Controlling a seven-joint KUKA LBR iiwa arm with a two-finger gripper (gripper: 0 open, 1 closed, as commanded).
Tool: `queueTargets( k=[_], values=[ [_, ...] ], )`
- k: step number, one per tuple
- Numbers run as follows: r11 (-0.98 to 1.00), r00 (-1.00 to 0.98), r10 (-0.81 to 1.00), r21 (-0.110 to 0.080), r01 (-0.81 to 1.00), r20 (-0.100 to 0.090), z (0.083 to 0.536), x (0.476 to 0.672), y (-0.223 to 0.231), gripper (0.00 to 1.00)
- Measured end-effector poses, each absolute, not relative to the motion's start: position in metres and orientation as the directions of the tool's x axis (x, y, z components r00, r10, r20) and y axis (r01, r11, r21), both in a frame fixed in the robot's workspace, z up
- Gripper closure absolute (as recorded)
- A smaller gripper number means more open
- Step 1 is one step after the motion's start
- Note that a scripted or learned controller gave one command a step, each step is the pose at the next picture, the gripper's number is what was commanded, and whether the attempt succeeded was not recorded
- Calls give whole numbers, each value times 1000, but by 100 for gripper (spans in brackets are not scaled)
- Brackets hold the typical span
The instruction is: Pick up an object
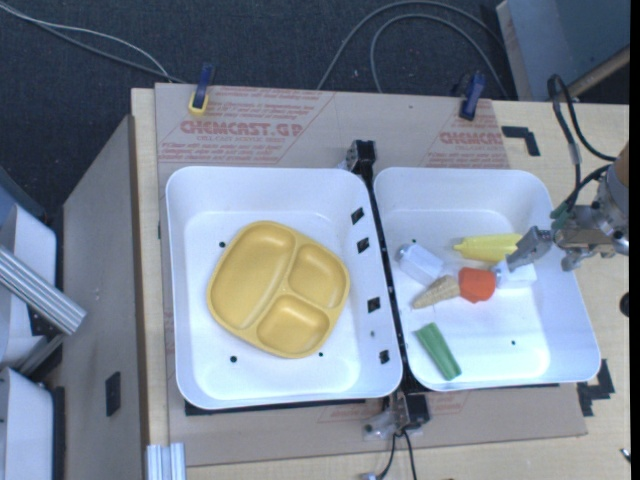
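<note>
- Gripper (530, 249) over right bin (570, 363), at its right side; can't tell its state from this angle.
- Tip just beside yellow corn (487, 246), near orange-red carrot piece (477, 284).
- Also in right bin: tan cone (435, 292), green stick (438, 351), clear-white block (418, 261).
- Left bin (190, 368): yellow divided plate (278, 288).
</note>
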State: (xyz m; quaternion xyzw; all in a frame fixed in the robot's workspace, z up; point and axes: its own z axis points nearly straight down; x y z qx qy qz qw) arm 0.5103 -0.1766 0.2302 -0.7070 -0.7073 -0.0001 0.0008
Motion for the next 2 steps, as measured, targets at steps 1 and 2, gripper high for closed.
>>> queueTargets(
  k=[1,2],
  values=[
    [5,-5,1000,22,1000,-8,441,614,-184,0],
    [3,-3,1000,6,1000,-4,443,612,-184,100]
  ],
)
